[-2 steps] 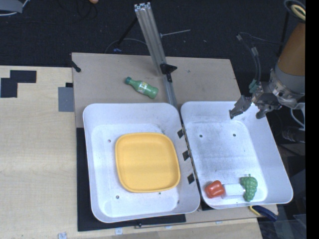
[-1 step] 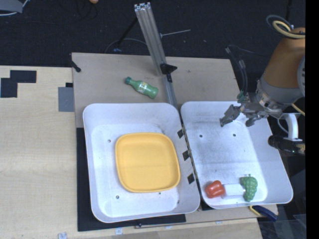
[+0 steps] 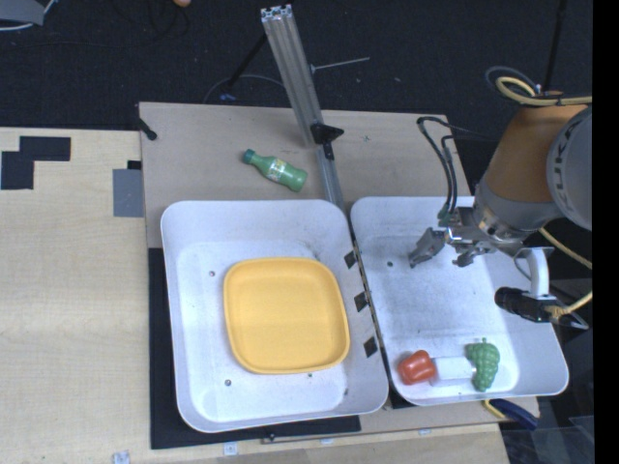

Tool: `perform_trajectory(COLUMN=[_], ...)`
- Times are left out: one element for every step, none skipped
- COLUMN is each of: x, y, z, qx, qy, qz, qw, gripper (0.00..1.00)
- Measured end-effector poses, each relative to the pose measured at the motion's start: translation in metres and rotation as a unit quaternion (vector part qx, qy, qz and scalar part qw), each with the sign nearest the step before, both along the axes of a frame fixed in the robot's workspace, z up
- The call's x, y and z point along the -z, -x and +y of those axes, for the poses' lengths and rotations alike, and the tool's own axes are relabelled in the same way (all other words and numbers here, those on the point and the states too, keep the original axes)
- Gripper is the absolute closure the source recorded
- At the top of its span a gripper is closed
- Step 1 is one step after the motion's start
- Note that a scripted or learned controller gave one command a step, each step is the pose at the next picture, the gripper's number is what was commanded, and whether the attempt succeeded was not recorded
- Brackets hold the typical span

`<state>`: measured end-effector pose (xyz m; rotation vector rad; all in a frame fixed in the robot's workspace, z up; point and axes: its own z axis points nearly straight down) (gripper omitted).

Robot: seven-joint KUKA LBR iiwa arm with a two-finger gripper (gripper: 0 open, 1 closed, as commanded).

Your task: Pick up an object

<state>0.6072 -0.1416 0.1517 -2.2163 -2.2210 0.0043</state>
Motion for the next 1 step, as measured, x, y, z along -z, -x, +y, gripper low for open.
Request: perform_trajectory(x=[0.0620], y=[0.0004], z=[-0.0022], qx=[0.001], qy=[0.0002], qz=[-0.001], qw=[1.0000], gripper=[0.00])
